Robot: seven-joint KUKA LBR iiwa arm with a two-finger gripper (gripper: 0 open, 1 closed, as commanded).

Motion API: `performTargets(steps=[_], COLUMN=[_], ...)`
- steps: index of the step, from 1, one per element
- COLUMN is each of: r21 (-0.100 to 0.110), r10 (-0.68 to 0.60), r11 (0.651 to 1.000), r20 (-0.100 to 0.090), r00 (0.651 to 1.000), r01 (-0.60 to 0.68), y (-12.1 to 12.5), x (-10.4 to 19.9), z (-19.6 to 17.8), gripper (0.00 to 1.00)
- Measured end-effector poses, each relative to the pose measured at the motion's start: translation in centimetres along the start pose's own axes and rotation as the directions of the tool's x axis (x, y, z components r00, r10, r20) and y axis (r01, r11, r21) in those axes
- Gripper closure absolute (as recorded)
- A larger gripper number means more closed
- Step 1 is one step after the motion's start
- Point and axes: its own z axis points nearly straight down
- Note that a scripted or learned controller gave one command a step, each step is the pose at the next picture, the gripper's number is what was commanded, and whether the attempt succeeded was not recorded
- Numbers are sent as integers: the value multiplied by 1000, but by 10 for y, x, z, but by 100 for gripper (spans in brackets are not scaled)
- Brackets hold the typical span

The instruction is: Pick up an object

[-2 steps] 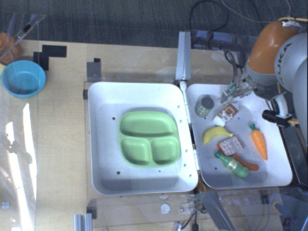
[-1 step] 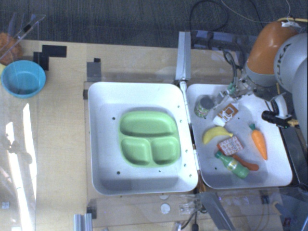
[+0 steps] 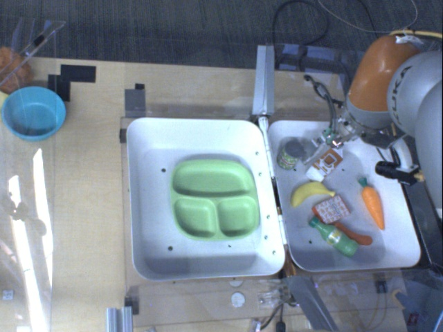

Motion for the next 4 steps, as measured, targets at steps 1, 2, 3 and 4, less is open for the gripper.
performTargets(steps=[1,2,3,4], r21=[-18,-8,-8,-8], r10=[-8,-9,-9,-9], r11=[1000,1000,1000,1000], r20=[2,-9,-9,-8], r00=[1000,1000,1000,1000], r01=[8,9,9,9], y=[7,6,5,5], x=[4,7,7,7], z=[-11,-9,-9,-9], gripper=[100,0,0,0])
